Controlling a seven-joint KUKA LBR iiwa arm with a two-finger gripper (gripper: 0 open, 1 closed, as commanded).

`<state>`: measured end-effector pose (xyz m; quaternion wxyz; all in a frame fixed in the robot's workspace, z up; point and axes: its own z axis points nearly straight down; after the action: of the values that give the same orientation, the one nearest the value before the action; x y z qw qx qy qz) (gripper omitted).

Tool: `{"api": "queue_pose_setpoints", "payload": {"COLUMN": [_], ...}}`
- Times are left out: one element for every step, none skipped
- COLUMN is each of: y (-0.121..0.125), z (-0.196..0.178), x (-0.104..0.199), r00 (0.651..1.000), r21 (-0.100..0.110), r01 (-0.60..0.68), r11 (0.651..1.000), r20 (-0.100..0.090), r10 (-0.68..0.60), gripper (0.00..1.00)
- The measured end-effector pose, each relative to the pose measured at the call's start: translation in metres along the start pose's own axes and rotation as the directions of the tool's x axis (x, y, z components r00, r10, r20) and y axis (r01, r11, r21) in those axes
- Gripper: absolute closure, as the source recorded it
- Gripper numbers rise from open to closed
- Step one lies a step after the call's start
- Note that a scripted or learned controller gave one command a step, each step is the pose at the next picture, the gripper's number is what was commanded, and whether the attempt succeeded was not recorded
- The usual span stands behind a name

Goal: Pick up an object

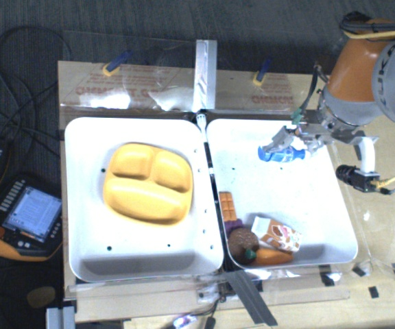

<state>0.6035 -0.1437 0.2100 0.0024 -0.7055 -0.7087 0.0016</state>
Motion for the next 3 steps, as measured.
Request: {"api": "queue_pose_setpoints", "payload": {"y": [0.025, -0.076, -0.111], "z": [0.115, 0.12, 0.12], "x": [-0.041, -0.013, -0.01], "r00": [0.946, 0.939, 0.943], "r21": [-0.003, -0.015, -0.024], "r01": [0.323, 0.343, 0.332], "r11": [0.946, 0.939, 0.943], "r20": [0.001, 0.01, 0.017], "r10": [-0.323, -0.343, -0.332], "gripper": [0.0, 0.0, 0.0]}}
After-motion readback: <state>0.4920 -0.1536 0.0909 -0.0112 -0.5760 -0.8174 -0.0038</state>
